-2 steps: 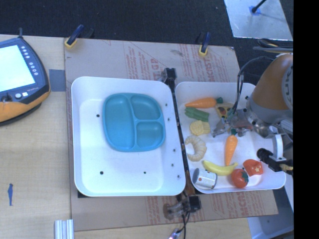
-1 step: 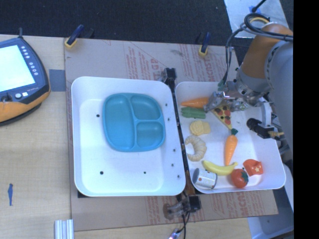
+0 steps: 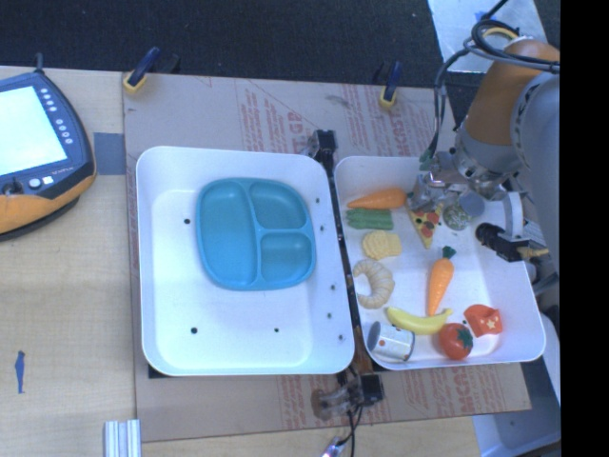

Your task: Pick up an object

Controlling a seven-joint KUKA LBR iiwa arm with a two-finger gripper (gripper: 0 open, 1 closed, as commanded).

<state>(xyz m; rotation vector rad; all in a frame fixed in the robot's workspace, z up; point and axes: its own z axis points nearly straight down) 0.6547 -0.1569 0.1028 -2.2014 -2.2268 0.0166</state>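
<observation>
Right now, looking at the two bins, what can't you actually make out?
- Gripper: fingers open or shut, blurred and masked by the wrist above it.
- Pizza slice: upper end lies under the gripper, so contact is unclear.
- Small can: label too small to read.
- Arm: cut off at the camera view's right.

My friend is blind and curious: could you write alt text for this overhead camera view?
A grey robot arm's gripper hovers over the right white bin of toy food, near a pizza slice and two carrots. The left white bin holds a blue divided plate.
</observation>
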